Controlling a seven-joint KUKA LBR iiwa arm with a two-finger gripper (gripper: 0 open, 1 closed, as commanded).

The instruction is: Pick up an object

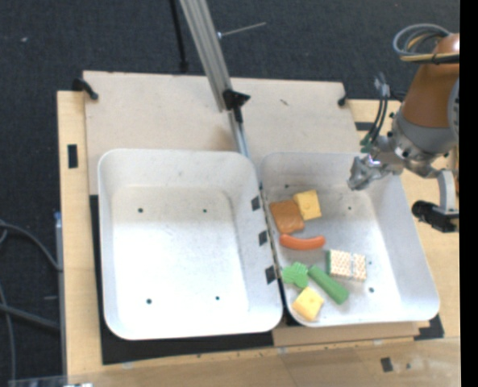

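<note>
the gripper [363, 173] is hanging at the right of the frame, over the upper right part of the right bin [400, 240], and nothing is showing between its fingers; whether they are open or shut i cannot tell from this slant. the grey arm with its orange band [430, 95] is reaching in behind it from the upper right corner.

below and left of the gripper, well apart from it, the objects are lying in the left half of that bin. a yellow block [307, 204] is sitting just beside a brown piece [287, 215], which may be a toy bread slice. under them an orange sausage shape [303, 242] is lying crosswise. lower still, a checkered wafer-like block [347, 264] is resting near a green piece [317, 280], and another yellow block [308, 303] is sitting at the bin's bottom edge.

the left bin [182, 240] is taking up the middle left of the frame. a metal rail [208, 43] is slanting down from the top centre toward the gap between the bins.
</note>
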